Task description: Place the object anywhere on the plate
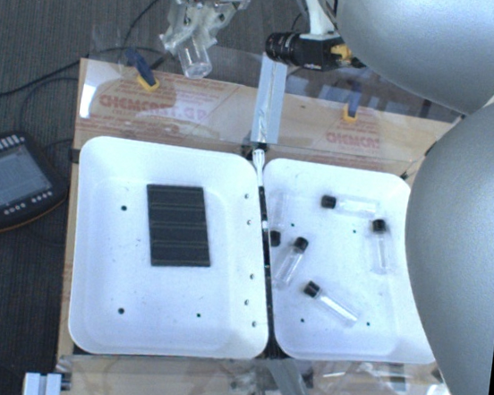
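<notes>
Hovering above the far edge of the surface, the hand grasps a clear vial between its fingers; a steady carry and low, gentle release should land it on the dark plate in the left bin.

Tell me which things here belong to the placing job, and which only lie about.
For the job:
- dark plate in the left bin
- clear vials in the right bin
- claw

Lying about:
- handheld controller
- yellow clamps

red lettering on the cardboard behind the bins is too blurred to read.
</notes>
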### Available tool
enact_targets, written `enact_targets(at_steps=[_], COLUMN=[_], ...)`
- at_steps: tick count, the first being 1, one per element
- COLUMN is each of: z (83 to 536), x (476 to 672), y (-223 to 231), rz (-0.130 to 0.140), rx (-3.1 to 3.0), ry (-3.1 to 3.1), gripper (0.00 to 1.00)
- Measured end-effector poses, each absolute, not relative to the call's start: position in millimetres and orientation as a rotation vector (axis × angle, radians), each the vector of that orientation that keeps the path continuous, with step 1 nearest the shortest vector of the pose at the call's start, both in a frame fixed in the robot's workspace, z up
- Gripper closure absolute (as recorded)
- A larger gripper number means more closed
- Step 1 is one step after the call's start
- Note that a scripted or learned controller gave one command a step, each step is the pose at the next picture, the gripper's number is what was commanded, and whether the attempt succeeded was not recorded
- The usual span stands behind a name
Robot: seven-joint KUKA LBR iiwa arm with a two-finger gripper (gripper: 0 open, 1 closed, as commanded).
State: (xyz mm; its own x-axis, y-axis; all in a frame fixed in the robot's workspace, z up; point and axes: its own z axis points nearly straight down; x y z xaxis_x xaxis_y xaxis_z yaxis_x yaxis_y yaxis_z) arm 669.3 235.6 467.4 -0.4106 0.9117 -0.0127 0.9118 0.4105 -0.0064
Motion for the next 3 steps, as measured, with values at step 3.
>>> enact_targets(at_steps=[3], z=[492], x=[670.1], y=[238], rz=[-0.031], rx=[1.698], ry=[2.628], gripper=[1.00])
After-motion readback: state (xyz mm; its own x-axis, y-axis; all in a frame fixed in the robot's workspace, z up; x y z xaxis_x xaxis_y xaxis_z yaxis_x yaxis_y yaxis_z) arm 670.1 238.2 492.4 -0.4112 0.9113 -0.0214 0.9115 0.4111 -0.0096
